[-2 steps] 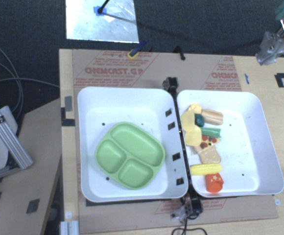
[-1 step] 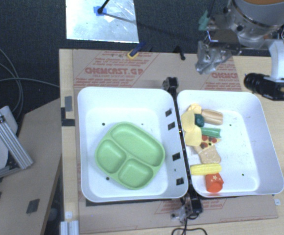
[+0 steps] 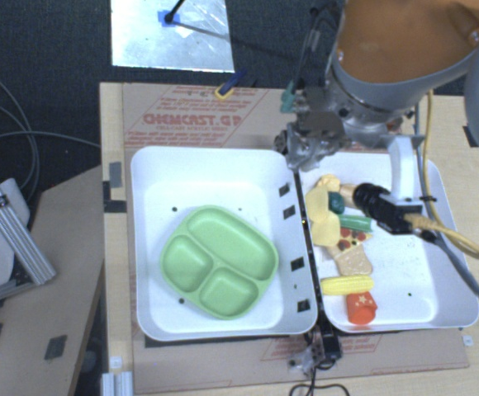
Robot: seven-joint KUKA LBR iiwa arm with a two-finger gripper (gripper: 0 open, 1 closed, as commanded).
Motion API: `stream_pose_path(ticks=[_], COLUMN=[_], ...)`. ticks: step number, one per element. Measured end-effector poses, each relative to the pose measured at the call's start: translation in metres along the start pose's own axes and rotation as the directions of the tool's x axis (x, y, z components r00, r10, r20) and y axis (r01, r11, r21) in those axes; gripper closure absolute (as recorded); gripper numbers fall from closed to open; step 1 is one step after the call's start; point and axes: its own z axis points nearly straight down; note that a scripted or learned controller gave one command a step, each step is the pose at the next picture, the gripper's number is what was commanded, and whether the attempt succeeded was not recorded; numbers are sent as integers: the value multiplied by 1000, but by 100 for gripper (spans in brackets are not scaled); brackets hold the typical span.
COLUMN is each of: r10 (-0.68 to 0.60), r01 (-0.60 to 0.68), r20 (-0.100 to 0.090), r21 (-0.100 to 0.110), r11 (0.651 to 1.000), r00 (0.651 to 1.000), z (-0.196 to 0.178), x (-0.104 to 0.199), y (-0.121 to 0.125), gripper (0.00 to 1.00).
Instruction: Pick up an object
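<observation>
We are looking at toy food lying in the right bin (image 3: 450,299). A pale yellow piece (image 3: 325,214) is sitting at the far left, a tan slab (image 3: 353,261) is lying nearer, and a yellow corn cob (image 3: 347,285) and a red-orange piece (image 3: 361,307) are resting closest to the near rim. The left bin (image 3: 223,167) is holding a green divided plate (image 3: 219,258).

We are judging these pieces to be hollow plastic: light, stiff, and smooth enough to slip from a loose pinch. We are favouring the corn cob, since it is lying a little apart from the cluster. A hold across its narrow width at mid-length looks safest to us. The pale yellow piece is crowded by a teal bit (image 3: 336,202) and a green bit (image 3: 356,222), both touching or just beside it, so a closing grasp there risks catching a neighbour.

The fingers (image 3: 305,153) are hanging over the far left corner of the right bin, near the divider between the bins and well apart from the corn cob. We cannot tell how far open they are, nor whether they are touching anything.
</observation>
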Motion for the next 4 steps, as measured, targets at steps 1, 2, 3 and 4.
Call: stream_pose_path(ticks=[1,2,3,4], r10=[9,-1,6,13], r01=[-10,1,-6,-13], r20=[5,-3,2,4], r21=[11,-9,0,-5], r11=[1000,1000,1000,1000], r00=[1000,1000,1000,1000], z=[206,157,226,291], x=[-7,68,83,57], y=[-29,-30,-31,79], gripper=[100,100,100,100])
